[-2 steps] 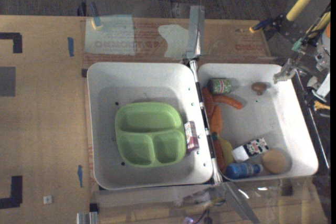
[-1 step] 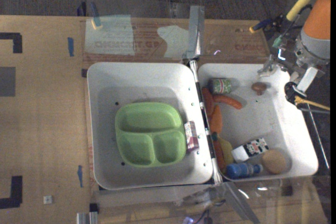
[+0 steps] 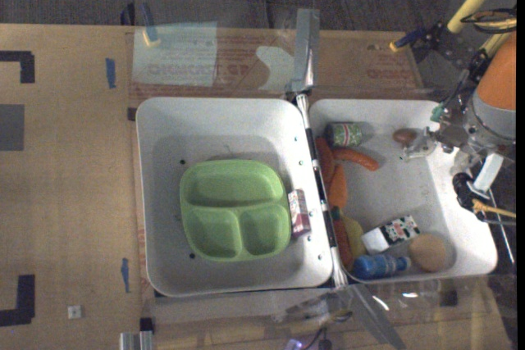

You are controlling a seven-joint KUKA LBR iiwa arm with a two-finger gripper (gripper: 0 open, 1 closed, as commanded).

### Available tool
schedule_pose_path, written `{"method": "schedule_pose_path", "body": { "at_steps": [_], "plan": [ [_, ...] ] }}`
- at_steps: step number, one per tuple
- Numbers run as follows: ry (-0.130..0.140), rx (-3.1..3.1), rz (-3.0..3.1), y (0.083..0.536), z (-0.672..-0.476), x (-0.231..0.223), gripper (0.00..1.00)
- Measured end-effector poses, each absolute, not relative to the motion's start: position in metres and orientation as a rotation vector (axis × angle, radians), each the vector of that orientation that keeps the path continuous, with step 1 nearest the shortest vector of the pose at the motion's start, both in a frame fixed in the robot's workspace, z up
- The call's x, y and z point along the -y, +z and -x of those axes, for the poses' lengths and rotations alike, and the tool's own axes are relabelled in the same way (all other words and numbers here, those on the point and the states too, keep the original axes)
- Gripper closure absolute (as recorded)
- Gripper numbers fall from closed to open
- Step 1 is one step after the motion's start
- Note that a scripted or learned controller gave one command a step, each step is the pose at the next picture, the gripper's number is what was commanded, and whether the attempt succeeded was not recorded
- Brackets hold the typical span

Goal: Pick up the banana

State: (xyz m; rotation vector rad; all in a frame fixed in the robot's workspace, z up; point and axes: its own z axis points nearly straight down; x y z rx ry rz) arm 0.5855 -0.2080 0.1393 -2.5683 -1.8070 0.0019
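The banana (image 3: 353, 236) lay untouched near the right bin's (image 3: 467, 254) front-left corner, beside a blue bottle (image 3: 380, 265); farther back, the claw (image 3: 420, 145) hovered apart from it, its grip unreadable; grasping evidently remained undone.

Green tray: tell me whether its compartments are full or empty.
Empty. All three compartments of the green tray show bare green plastic; it lies flat in the left bin.

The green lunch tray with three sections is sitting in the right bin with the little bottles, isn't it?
Not quite. The camera view shows the green lunch tray in the left bin. The little bottles, a blue bottle and a black-and-white bottle, lie in the right bin.
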Motion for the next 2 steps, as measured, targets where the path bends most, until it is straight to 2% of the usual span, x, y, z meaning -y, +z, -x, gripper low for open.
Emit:
{"method": "schedule_pose_path", "body": {
  "at_steps": [1,2],
  "plan": [
    [-0.002,1.302,2.855,0.085,-0.518,0.194,0.00],
    [0.003,0.741,3.052,0.239,-0.597,0.152,0.00]
  ]
}}
